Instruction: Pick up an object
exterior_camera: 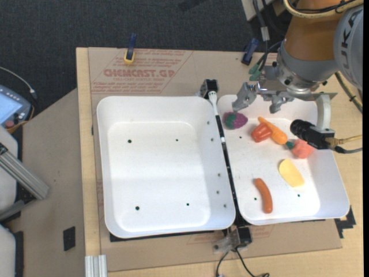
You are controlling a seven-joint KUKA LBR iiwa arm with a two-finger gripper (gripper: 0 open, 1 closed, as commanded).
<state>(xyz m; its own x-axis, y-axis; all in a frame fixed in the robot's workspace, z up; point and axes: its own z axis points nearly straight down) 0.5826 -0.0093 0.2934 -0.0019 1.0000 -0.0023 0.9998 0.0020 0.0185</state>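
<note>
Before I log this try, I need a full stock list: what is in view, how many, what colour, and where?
bins: two, white, side by side on the bench
purple toy: one, purple and green, right bin's far left corner
red toy: one, red, right bin, far part
carrot: one, orange, touching the red toy
pink toy: one, pink, right bin's right side
yellow toy: one, yellow, right bin, near right
sausage: one, red-orange, right bin, near edge
clamps: two, blue, bench's far edge
gripper: one, grey, fingers open above the right bin's far edge
</note>
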